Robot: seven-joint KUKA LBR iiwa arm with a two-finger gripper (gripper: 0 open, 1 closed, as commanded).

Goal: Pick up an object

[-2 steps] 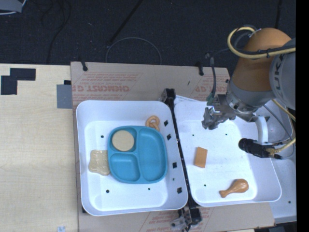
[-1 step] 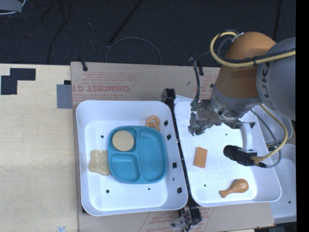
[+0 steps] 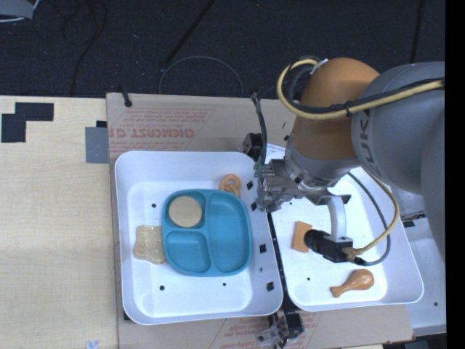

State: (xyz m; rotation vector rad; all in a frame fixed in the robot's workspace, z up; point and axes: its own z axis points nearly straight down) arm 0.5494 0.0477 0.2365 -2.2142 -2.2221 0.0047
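Note:
My gripper [image 3: 264,192] hangs low over the divider between the two bins, at the left bin's right wall. A small tan pretzel [image 3: 230,185] lies just left of it in the left bin [image 3: 138,173]. An orange wedge [image 3: 301,236] lies just below and right of the gripper in the right bin [image 3: 407,282]. A tan drumstick-shaped piece [image 3: 353,283] rests near that bin's front. A blue divided plate [image 3: 218,242] in the left bin carries a round tan disc [image 3: 184,211]. I see nothing held.
A pale yellow flat piece [image 3: 149,243] lies against the plate's left edge. A black cable connector [image 3: 328,245] hangs beside the orange wedge. The arm's bulk [image 3: 341,122] covers the back of the right bin. Cardboard lies under both bins.

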